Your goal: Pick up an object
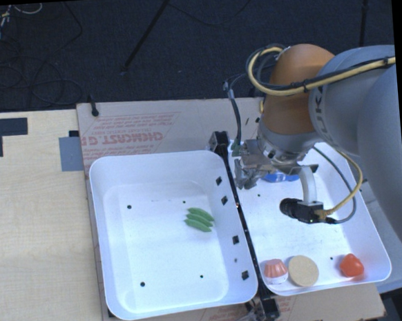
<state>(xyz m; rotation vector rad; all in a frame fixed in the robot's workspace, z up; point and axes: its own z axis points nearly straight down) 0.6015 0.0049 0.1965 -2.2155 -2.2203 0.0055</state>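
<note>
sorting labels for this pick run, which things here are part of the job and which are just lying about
Part of the job:
- gripper, over the right bin
- green pea pod in the left bin
- pink-and-white piece
- tan disc
- orange-red piece

Lying about:
- cardboard sheet under the bins
- cables on the dark floor
</note>
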